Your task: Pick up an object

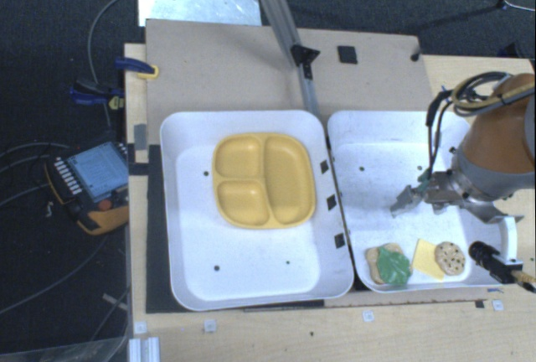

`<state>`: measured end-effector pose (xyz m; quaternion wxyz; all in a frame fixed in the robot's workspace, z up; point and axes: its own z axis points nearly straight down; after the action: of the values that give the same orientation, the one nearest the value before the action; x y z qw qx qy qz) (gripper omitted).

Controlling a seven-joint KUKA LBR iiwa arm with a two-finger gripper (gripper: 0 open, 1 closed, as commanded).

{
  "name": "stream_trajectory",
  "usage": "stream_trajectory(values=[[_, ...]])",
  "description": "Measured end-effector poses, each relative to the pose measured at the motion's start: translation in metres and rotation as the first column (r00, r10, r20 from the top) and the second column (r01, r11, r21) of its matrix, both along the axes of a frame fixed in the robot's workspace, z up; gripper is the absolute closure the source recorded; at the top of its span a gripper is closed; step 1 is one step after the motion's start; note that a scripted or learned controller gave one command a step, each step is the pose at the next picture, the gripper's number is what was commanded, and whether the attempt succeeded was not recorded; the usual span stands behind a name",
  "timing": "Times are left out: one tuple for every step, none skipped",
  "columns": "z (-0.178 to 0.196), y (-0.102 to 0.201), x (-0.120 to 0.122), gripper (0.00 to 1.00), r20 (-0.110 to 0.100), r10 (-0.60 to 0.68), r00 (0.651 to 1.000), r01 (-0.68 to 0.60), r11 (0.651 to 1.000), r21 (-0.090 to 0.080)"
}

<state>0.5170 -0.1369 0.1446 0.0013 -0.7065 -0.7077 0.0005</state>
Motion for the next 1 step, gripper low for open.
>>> stream_trajectory(values=[[-0.0425,0.0022,-0.0034,0.0,0.0,-0.001,1.0,0.001,1.0,0.0]])
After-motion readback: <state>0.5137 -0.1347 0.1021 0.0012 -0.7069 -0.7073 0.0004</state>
